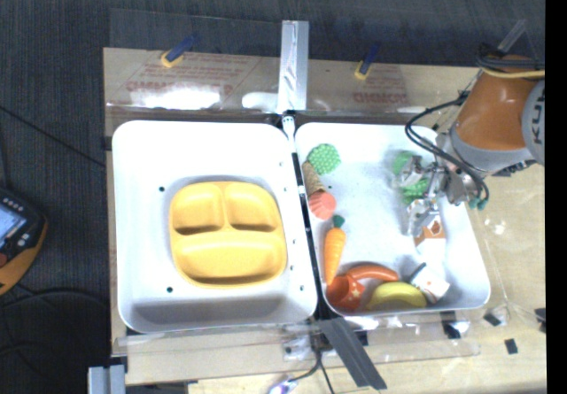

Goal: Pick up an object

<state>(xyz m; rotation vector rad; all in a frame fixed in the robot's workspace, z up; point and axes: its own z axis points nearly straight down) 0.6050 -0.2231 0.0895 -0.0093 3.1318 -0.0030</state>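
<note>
Two bins: left [142, 206] holds yellow tray [229, 231]; tool [421, 206] state unclear.

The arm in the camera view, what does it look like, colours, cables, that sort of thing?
The arm has a broad orange band on a rounded grey body. Black cables loop from it across to the wrist. The gripper is a small, silvery metal assembly with dark fittings, and a bit of green shows beside it.
</note>
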